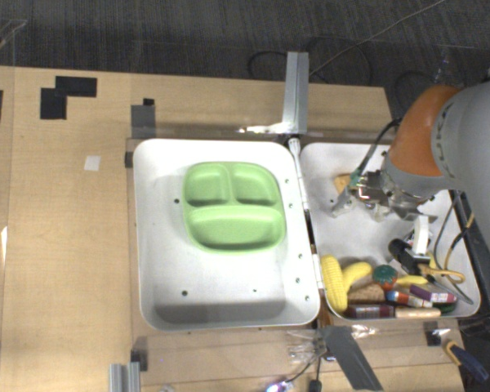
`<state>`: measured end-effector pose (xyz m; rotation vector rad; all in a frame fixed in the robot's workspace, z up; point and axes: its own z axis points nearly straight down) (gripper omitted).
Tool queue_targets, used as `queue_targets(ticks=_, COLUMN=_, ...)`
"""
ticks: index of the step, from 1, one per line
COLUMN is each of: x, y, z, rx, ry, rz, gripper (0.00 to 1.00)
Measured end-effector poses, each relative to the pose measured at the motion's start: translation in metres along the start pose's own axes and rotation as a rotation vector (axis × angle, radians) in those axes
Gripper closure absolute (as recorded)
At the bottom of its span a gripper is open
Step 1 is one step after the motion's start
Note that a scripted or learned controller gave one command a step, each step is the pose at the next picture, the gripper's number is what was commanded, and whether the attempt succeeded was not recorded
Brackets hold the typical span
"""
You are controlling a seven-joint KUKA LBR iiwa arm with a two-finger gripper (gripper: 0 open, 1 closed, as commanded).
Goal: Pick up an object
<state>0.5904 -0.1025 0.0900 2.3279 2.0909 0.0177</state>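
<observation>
a green divided plate (233,205) lies in the left white bin (159,243). black cables (376,31) trail over the dark carpet (147,15) beyond the wooden bench (57,260).

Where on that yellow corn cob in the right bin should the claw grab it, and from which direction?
Probably across the middle of the corn cob, coming straight down from above. It lies flat, its length running toward the bin's near edge, so the fingers should close across its narrow width. The bin wall crowds its left side and a yellow piece its right, so room is tight.
</observation>
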Motion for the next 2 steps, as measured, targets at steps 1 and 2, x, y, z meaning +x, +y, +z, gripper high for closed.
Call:
queue_targets(ticks=1, x=0.028, y=0.063, z=0.003, rx=0.007, ry=0.001, rz=0.008, gripper=0.0)
queue_targets(ticks=2, x=0.03, y=0.065, z=-0.008, rx=0.002, ry=0.001, rz=-0.002, gripper=1.0)
